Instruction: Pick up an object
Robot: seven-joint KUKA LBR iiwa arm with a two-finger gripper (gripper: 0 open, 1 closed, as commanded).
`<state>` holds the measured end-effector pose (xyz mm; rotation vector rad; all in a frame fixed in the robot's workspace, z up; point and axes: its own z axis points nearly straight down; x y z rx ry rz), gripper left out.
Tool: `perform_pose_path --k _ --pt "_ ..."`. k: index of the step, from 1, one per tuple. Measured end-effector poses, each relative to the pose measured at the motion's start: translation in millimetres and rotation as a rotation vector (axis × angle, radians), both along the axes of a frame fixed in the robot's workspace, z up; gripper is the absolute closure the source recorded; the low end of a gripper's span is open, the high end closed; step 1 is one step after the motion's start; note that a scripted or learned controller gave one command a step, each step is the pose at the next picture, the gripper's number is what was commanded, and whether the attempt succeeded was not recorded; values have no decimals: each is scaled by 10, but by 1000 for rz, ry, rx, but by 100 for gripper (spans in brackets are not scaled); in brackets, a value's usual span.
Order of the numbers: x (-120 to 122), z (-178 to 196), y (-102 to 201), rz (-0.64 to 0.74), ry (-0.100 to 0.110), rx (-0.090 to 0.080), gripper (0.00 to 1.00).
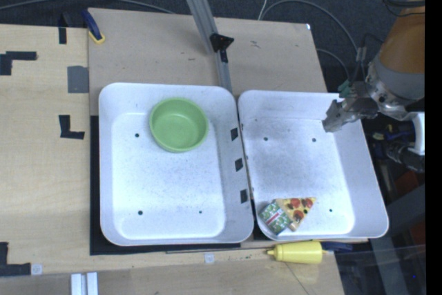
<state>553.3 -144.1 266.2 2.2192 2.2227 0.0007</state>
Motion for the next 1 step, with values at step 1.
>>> perform_pose_path --k 1 --pt "161 -65 395 3 2 1 100"
